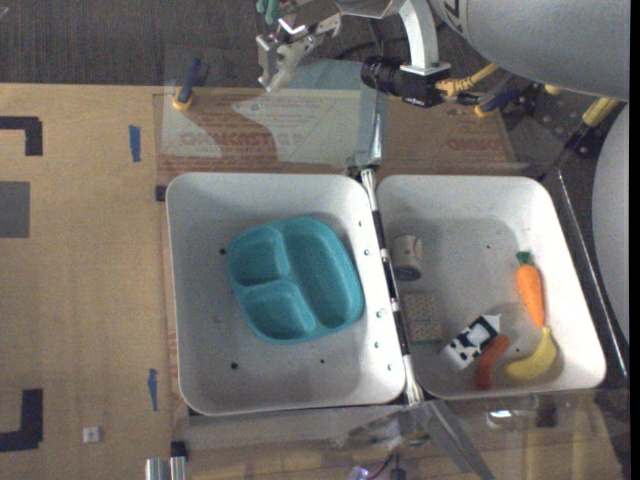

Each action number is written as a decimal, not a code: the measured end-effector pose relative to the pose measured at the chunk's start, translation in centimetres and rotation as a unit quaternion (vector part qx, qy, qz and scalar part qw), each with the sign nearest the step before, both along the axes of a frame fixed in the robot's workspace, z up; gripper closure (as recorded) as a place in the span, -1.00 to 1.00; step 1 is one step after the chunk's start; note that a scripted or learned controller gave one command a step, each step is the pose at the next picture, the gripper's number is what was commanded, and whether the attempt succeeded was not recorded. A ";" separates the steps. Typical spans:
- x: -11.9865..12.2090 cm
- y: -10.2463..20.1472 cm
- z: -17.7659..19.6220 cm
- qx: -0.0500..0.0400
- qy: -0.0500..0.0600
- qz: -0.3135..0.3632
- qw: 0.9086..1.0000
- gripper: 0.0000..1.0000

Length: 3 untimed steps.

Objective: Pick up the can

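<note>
The can is small and pale with a dark band. It rests in the right bin, close against that bin's left wall. My gripper hangs high at the top of the view, beyond the far rim of the left bin and well away from the can. Its fingers stand apart with nothing between them.
A teal divided plate lies in the left bin. The right bin also holds a carrot, a banana, a red sausage, a black-and-white carton and a brownish pad just in front of the can.
</note>
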<state>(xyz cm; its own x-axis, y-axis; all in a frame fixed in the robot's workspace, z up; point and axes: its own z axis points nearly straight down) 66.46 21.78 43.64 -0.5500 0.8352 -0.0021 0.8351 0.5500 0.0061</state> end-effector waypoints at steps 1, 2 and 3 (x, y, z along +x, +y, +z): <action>0.1 0.2 0.0 -0.001 -0.001 0.069 0.998 1.00; -1.0 0.3 0.0 -0.001 0.002 0.177 0.984 1.00; -0.6 1.1 0.1 -0.001 -0.001 0.261 0.965 1.00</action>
<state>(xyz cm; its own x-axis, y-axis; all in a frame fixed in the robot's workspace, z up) 65.82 22.84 43.70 -0.8955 0.4450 -0.0057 0.4450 0.8955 0.0054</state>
